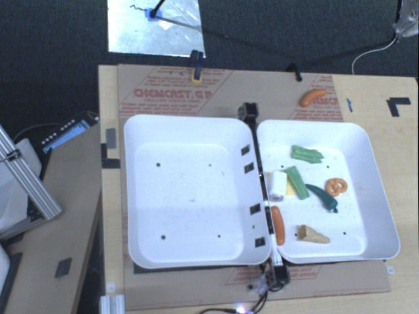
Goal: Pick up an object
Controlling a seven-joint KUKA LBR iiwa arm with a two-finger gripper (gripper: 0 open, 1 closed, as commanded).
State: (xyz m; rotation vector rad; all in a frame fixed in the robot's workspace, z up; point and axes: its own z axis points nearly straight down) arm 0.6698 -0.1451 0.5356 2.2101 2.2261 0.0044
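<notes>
Two shallow white bins sit side by side on a brown printed cardboard sheet (171, 89), joined along a middle seam that carries a row of small black clips (249, 168). All the loose pieces for picking lie in the right bin (373, 175), gathered toward its left half. Farthest back is a light green piece (306, 154), lying roughly crosswise. Nearer, a white block (279, 184) stands close to the seam, with a green stick (297, 182) just beside it on the right, angled toward the near right. A dark green pepper (322, 197) curves away from the stick's near end, and a small orange pretzel (336, 186) lies just to the right of the pepper. Close to the near edge, an orange sausage shape (278, 225) lies lengthwise against the seam wall, and a tan wedge (312, 235) rests to its right, well apart from the pretzel.

The left bin (137, 175) shows a white floor marked with a few small dark dots. A second orange sausage (313, 97) lies outside the bins on the cardboard, beyond the far rim of the right bin. A yellow and blue clamp (196, 67) grips the cardboard's far edge, and a shiny silver sheet (155, 17) lies on the dark carpet beyond it. An aluminium frame (26, 182) stands at the far left.
</notes>
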